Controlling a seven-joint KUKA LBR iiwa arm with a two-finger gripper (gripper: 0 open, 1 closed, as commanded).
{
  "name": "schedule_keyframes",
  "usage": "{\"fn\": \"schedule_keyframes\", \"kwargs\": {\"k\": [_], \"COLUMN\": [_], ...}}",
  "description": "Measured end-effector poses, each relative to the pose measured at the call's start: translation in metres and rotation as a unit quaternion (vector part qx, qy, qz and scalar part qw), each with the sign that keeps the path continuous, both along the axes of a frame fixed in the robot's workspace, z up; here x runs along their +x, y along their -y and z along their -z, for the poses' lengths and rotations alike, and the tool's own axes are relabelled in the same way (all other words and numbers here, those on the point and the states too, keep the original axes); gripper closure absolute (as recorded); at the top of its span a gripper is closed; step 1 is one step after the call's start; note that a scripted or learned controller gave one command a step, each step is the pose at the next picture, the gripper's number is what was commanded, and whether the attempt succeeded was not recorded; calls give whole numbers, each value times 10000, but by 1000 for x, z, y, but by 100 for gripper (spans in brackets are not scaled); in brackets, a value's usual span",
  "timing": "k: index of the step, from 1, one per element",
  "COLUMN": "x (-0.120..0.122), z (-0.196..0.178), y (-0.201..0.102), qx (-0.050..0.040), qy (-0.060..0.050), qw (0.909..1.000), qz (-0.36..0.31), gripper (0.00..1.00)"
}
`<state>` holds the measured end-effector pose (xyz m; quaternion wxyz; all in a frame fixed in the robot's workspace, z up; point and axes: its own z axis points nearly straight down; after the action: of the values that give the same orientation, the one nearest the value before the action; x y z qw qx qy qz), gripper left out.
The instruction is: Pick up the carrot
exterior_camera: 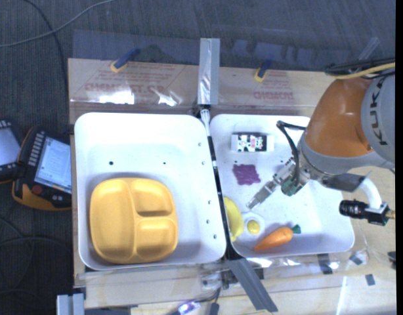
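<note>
Carrot [277, 236] lies in the right bin [333, 241], near its front edge, orange body pointing left, green top toward the right. Just left of it a small yellow round piece [253, 226] and a yellow banana-like item [233, 218] hug the bin's left wall. Purple grape cluster [246, 174] sits mid-bin, a small black-and-white box [248, 142] near the back wall. Open floor shows in the right bin's middle and right part, around the carrot's right side. Gripper [257, 199] hangs above the bin centre, between grapes and yellow piece, apart from the carrot; fingers [262, 194] look close together with nothing between them, though they are thin and blurry. Grey and orange arm [342, 126] covers the bin's right rear corner. Left bin [123, 130] holds a yellow divided tray [132, 218] at front, bare white floor behind it. Wooden table [155, 77] under plastic sheet, dark carpet [44, 58] around, a pendant [44, 169] at left, partly cut off.
</note>
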<state>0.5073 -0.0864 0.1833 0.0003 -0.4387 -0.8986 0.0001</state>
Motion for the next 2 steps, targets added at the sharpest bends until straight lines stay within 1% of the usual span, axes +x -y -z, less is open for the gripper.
{"fn": "schedule_keyframes", "kwargs": {"k": [1, 2], "x": [-24, -23], "z": [73, 44], "y": [60, 112], "qx": [-5, -3], "qy": [-12, 1], "qw": [9928, 9998], "qz": [-1195, -187], "gripper": [0, 0]}}
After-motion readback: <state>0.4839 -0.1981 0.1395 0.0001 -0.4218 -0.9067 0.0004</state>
